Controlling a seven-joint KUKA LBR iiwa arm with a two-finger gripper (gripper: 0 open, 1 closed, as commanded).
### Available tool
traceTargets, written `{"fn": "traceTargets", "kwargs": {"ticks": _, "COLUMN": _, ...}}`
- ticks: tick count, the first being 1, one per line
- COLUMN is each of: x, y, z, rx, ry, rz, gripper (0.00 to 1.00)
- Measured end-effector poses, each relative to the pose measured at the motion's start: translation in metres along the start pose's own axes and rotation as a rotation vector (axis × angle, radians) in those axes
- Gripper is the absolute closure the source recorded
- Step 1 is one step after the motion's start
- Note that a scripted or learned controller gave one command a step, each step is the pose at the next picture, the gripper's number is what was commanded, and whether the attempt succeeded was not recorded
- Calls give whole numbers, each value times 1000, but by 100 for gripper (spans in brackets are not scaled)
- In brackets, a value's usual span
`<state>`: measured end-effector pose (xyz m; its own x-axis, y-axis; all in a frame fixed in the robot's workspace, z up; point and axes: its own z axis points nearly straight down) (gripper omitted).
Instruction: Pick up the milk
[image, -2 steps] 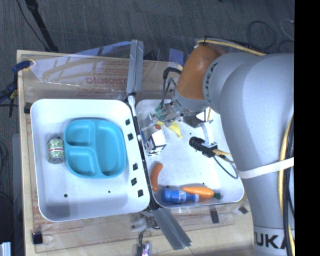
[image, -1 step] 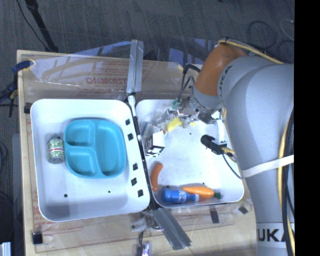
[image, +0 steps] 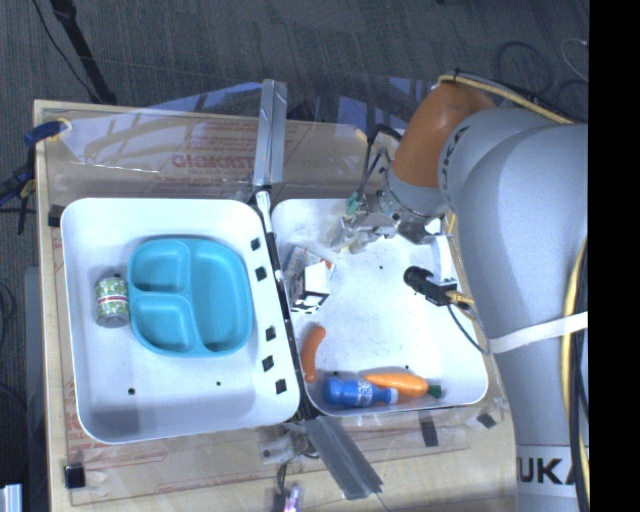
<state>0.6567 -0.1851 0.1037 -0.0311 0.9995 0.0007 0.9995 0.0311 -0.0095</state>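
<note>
**Colleague:** What can you read on your screen, starting from the left?

**Me:** Behind the bins, a clear sheet (image: 150, 150) lies on the bench (image: 200, 470). It has red print, but I cannot make out the letters. In the left bin (image: 170, 390) I count two things. One is a small can (image: 112, 300) with a green label, and its text is too small for me to read. Just beside it, on the right, is one blue plate (image: 190, 295) with three compartments.

**Colleague:** And the right bin?

**Me:** In the right bin (image: 390, 320) I count four things. One milk carton (image: 306, 278) is against the left wall, in the far half of the bin, and I cannot read its print. Nearer to me, by the same wall, lies one orange sausage (image: 313, 352). At the near wall one blue bottle (image: 355, 392) lies on its side, and one carrot (image: 400, 382) lies along it, touching.

**Colleague:** Where is the claw?

**Me:** The gripper (image: 362, 226) is over the far part of the right bin. It is to the right of the milk carton and beyond it, apart from it. I cannot tell if it is open or closed. At the far right, low on the arm (image: 520, 250), I read the letters "UKA".
</note>
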Motion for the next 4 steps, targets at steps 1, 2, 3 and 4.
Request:
{"fn": "traceTargets", "kwargs": {"ticks": 1, "x": -12, "y": 1, "z": 10, "rx": -8, "ry": 1, "rz": 161, "gripper": 100}}
{"fn": "traceTargets", "kwargs": {"ticks": 2, "x": -10, "y": 2, "z": 0, "rx": -7, "ry": 1, "rz": 154, "gripper": 100}}
{"fn": "traceTargets", "kwargs": {"ticks": 3, "x": -9, "y": 2, "z": 0, "rx": -6, "ry": 1, "rz": 153, "gripper": 0}}
{"fn": "traceTargets", "kwargs": {"ticks": 4, "x": 87, "y": -24, "z": 7, "rx": -20, "ry": -10, "rz": 438, "gripper": 0}}
